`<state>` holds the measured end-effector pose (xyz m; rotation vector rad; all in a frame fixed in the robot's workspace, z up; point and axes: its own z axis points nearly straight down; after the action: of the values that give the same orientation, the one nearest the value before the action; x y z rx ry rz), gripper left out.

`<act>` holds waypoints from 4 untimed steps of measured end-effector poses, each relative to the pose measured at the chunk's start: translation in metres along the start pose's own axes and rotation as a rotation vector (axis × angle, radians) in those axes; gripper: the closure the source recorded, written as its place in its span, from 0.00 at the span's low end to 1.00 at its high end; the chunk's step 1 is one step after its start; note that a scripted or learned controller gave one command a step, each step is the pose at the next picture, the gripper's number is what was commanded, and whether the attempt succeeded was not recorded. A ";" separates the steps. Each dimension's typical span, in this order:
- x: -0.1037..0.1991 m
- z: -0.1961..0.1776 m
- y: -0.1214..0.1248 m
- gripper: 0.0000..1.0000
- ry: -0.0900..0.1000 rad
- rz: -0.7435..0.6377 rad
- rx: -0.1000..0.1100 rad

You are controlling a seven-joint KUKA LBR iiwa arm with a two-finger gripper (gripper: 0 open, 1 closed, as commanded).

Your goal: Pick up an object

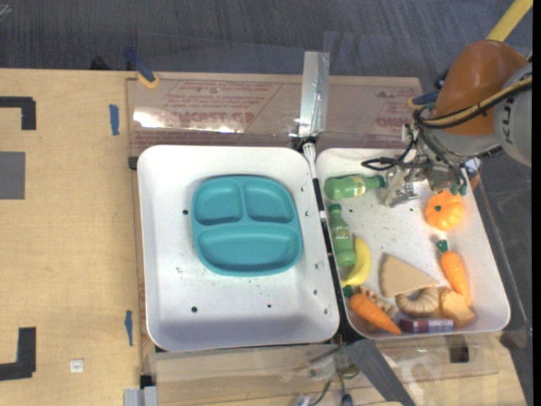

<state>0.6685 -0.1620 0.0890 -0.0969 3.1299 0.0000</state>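
My gripper (402, 189) hangs low over the far part of the right bin (494, 299), reaching in from the right. Just left of it lies a green bottle (351, 186). An orange toy pumpkin (445, 211) sits just right of it. Nothing shows in the gripper's grasp. Along the bin's left wall lie a second green bottle (340, 233) and a yellow banana (361, 263). Toward the front are a tan sandwich wedge (406, 274), a bread roll (420, 300), two carrots (372, 311) (455, 271) and a purple item (425, 325).
The left bin (161, 303) holds a teal divided plate (246, 225). A grey divider rail (314, 100) stands behind the bins where they meet. Bare white floor (390, 233) lies in the middle of the right bin.
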 end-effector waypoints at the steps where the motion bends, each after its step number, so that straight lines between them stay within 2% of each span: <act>1: 0.003 0.001 -0.062 1.00 -0.001 -0.299 0.002; 2: 0.003 0.001 -0.060 0.00 0.001 -0.301 0.000; 3: 0.090 0.000 -0.057 0.00 0.002 -0.254 0.001; 4: 0.145 -0.001 -0.053 0.00 0.000 -0.300 0.003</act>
<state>0.5271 -0.2239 0.0889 -0.5629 3.0805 -0.0067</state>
